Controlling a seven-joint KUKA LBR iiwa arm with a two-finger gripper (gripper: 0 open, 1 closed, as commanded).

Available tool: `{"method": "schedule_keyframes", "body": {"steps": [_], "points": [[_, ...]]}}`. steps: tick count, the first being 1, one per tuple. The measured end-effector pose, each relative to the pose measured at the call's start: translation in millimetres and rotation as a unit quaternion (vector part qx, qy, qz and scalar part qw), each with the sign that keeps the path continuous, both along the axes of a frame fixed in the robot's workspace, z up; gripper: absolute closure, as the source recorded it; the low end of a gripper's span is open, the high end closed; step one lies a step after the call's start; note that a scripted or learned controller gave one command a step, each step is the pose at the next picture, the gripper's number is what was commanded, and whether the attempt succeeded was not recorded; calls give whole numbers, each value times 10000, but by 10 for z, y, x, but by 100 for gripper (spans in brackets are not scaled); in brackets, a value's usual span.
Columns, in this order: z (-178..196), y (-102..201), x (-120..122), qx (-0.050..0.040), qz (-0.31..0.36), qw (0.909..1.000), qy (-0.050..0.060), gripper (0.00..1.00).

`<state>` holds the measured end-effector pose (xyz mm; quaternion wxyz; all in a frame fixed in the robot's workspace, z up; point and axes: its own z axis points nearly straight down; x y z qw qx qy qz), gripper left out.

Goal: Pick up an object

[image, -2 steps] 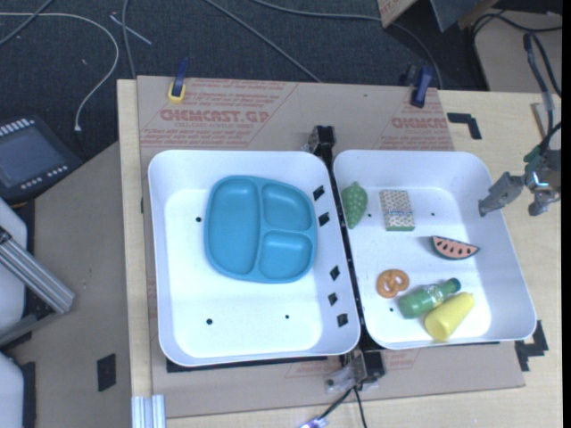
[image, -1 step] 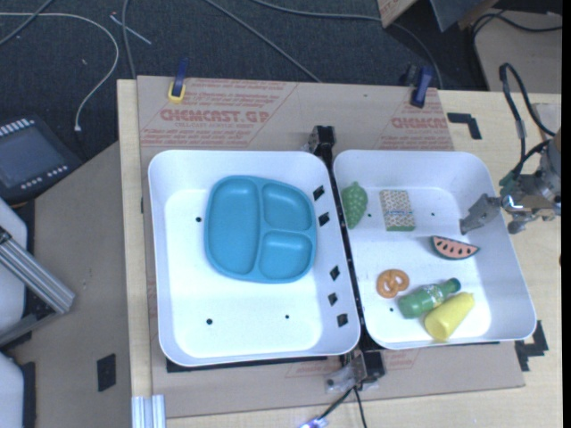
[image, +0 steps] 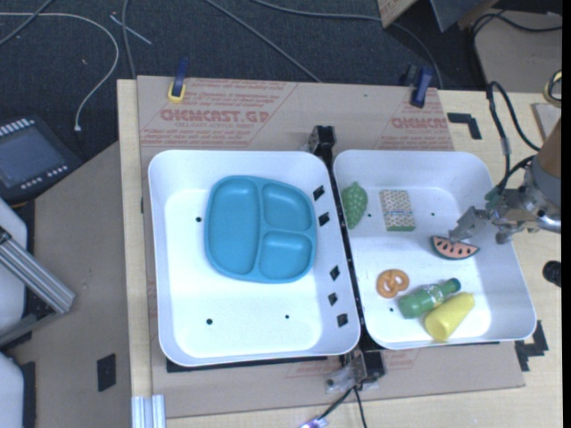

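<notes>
Desk [image: 223, 96]: brown board carrying two shallow white bins side by side.

Left bin [image: 178, 328]: one light-blue plastic divided plate [image: 260, 228], three compartments, lying flat in the upper middle.

Right bin [image: 508, 319]: green leaf-shaped toy [image: 355, 204] near the left wall; small patterned square packet [image: 397, 210] just right of it; watermelon-slice toy [image: 454, 247], red with dark rind, toward the right side; orange ring-shaped pretzel toy [image: 392, 283] lower centre; green plastic bottle [image: 427, 298] lying on its side, touching the yellow plastic bottle [image: 449, 316] beside it near the front wall.

Tool [image: 470, 228]: enters from the right over the right bin's far side, tip just above and right of the watermelon slice. Nothing seen between the fingers. Cannot tell whether fingers are spread or closed; too small and blurred.
</notes>
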<state>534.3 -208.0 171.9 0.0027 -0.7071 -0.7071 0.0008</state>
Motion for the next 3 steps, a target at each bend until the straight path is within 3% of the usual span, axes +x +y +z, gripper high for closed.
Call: {"method": "schedule_keyframes", "body": {"steps": [1, 2, 3], "points": [[-595, 96, -2, 7, 5, 10000, 10, 0], [-445, 85, 18, -7, 4, 10000, -32, 100], [-7, 82, 2, -21, 2, 10000, -49, 100]]}}
